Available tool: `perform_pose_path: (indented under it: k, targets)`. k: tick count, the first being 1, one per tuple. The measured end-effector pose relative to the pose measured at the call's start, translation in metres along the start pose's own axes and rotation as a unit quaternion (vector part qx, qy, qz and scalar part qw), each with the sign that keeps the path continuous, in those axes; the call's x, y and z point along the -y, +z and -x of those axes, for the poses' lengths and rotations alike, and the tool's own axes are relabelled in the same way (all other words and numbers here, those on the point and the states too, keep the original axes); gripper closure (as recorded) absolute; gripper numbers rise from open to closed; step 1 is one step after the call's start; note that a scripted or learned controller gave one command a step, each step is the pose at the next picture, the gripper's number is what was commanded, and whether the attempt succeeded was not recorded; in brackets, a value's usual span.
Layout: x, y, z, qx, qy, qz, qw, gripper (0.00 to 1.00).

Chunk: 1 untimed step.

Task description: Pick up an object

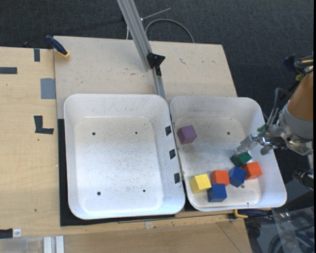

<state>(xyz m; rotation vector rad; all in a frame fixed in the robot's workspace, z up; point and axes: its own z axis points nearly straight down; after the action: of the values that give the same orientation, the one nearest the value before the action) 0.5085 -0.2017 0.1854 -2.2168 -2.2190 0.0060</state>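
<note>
The right bin (pixel 216 105) holds several small cubes. A purple cube (pixel 186 134) sits alone near its left wall. Along the front lie a yellow cube (pixel 201 182), an orange cube (pixel 219 176), two blue cubes (pixel 217 193) (pixel 237 176) and another orange cube (pixel 254 169). A green block (pixel 243 158) lies just behind that cluster. My gripper (pixel 256 144) hangs over the bin's right side, just above and right of the green block. Its fingers look spread apart with nothing between them.
The left bin (pixel 116 101) stands beside the right one. A slanted metal rail (pixel 137 25) runs from the top down to the gap between the bins. A blue and yellow clamp (pixel 58 45) lies on the bench at back left.
</note>
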Motion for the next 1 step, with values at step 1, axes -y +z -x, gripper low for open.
perform_pose_path:
  k: [1]
  targets:
    - [0.0015,0.0436,-0.0008,0.000,0.000,0.000,1.0000,0.00]
